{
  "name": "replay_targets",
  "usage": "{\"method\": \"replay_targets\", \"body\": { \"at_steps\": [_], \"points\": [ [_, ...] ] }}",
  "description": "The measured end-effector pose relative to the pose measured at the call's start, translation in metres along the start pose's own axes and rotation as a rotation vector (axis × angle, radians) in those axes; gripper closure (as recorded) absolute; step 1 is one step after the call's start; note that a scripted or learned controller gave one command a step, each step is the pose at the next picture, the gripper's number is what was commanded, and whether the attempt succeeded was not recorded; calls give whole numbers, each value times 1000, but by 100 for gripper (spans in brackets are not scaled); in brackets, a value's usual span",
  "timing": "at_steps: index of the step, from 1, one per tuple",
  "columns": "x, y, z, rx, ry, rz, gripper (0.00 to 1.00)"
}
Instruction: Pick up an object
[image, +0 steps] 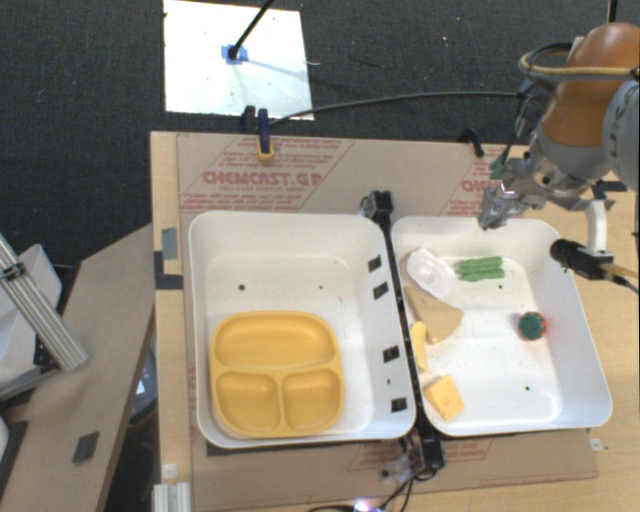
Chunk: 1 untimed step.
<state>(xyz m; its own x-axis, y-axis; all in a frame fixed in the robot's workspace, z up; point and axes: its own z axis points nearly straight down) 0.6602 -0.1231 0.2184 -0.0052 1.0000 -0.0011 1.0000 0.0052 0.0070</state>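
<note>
Gripper (495, 213) above right bin's (575, 400) far rim

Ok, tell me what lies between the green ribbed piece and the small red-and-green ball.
Camera view: only bare white bin floor between green ribbed piece and red-and-green ball.

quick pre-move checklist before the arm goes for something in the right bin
1. End effector above the right bin, at its far edge: ok.
2. Nothing seen held in the end effector: ok.
3. Finger opening: cannot tell.
4. Green object lies closest below it, apart from the white object: ok.
5. Red-green ball alone on bare floor, an easy target: ok.
6. Tan wedge and yellow block sit close to the divider, tight for a grasp: not ok.
</note>
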Motion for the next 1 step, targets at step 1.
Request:
{"method": "replay_targets", "body": {
  "at_steps": [1],
  "points": [
    [-1,-8,-57,1,0,0,100]
  ]
}}
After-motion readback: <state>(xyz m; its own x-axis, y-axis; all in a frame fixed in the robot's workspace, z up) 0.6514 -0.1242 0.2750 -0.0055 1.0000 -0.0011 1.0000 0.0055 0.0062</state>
